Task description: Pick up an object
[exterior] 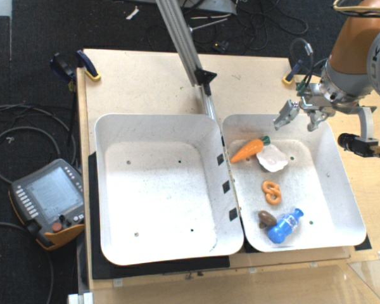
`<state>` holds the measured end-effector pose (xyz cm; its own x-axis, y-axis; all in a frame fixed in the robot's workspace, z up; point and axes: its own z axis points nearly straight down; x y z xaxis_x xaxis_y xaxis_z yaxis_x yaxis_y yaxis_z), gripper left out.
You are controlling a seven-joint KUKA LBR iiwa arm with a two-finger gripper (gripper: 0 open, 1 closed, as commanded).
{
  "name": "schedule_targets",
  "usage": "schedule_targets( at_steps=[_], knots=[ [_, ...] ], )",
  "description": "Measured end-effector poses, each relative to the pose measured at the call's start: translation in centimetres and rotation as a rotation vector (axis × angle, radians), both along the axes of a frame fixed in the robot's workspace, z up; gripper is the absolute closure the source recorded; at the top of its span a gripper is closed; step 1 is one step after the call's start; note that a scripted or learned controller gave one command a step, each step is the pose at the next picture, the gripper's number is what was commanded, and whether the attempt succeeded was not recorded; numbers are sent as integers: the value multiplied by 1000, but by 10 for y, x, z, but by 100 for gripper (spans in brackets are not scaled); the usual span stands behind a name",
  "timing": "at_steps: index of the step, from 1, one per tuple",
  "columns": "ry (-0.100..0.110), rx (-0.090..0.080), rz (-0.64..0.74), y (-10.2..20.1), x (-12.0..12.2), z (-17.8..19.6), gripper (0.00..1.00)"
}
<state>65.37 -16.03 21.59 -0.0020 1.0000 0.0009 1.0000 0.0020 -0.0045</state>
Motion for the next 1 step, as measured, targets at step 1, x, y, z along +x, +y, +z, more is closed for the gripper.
schedule_targets(
  at_steps=[1],
  knots=[
    [-4, -2, 2, 0, 1, 3, 0]
  ],
)
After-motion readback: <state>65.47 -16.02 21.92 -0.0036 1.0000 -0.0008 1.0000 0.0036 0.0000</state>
